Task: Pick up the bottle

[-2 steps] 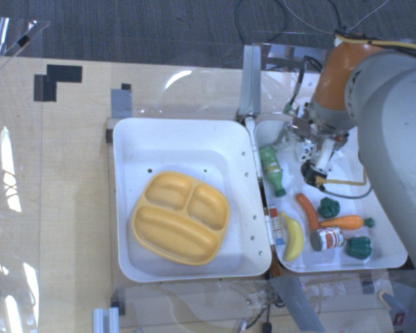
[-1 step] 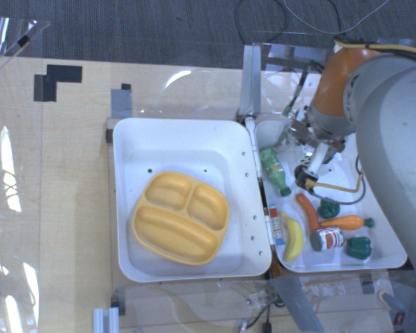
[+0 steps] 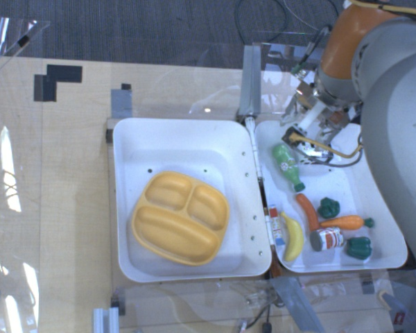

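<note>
Two bins: shallow white plastic trays with rounded corners, side by side on a pale wooden bench [image 3: 69,186]; left bin [image 3: 125,158], right bin [image 3: 381,207].
Tray: a yellow, matte, rounded-rectangle dish [image 3: 180,217] with three compartments, lying at a slant in the left bin.
Bottle: green, glossy plastic [image 3: 288,165], lying on its side in the upper left part of the right bin, cap end toward the bin's middle, near the wall between the bins.
Gripper: metallic, with yellow and black cabling [image 3: 306,143], hanging over the top of the right bin just beside the bottle's upper end; whether its jaws are released or clenched I cannot tell, and nothing is seen between them.
Arm: smooth grey shell with an orange band [image 3: 347,40], coming in from the right.
Carrots: two smooth orange tapered pieces, one [image 3: 306,211] slanted below the bottle, one [image 3: 343,222] lying crosswise.
Banana: yellow, curved [image 3: 292,237], along the right bin's left wall.
Can: small cylinder with a red and white label [image 3: 328,239], on its side.
Peppers: two dark green lumpy shapes, one [image 3: 328,207] above the crosswise carrot, one [image 3: 358,248] by the lower right corner.
</note>
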`<state>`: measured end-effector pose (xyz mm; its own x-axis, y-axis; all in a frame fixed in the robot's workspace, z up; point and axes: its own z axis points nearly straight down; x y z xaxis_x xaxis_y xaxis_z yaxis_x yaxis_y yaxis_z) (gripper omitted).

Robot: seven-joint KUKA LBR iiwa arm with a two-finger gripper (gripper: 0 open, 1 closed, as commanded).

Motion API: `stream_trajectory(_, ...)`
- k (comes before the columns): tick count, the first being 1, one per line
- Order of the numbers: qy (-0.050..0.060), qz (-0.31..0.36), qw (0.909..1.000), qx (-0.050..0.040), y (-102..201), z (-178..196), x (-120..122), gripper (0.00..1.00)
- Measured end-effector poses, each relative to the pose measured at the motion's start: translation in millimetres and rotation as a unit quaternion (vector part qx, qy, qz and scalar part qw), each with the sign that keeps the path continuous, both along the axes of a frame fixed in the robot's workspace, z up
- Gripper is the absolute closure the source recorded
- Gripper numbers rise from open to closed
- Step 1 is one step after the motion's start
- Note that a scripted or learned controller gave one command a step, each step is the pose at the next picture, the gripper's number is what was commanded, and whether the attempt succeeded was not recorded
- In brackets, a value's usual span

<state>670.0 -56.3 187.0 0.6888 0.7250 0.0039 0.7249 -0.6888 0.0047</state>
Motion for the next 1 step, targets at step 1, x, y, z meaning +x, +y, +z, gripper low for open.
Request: stream_trajectory(1,0.002,0.018,0.9998,0.0008,77.8,-1.9,-25.6,0.00)
